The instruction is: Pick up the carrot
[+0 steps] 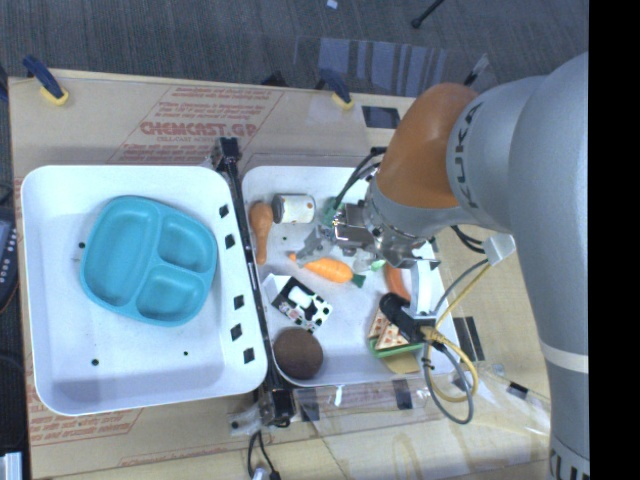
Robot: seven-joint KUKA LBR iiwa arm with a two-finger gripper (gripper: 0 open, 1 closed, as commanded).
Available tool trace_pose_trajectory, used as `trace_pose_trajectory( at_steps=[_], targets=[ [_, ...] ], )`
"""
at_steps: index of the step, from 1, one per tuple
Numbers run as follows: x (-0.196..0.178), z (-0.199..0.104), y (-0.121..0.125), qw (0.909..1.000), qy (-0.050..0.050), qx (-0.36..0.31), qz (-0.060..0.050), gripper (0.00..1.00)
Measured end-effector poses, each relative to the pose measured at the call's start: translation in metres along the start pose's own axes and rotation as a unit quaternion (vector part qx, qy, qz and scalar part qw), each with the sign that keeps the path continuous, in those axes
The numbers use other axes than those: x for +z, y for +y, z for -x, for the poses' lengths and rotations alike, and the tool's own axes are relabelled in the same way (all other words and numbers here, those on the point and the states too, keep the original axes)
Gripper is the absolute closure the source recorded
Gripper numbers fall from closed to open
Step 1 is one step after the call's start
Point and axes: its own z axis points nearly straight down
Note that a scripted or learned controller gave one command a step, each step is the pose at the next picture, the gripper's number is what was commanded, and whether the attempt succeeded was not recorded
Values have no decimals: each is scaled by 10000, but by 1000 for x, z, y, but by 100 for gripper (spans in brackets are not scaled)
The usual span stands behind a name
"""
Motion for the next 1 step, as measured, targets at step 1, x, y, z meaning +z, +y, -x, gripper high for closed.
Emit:
trace_pose_trajectory(
  at_steps=[1],
  targets=[
    [93, 35, 13, 9992, -7, 402, 24, 0]
  ],
)
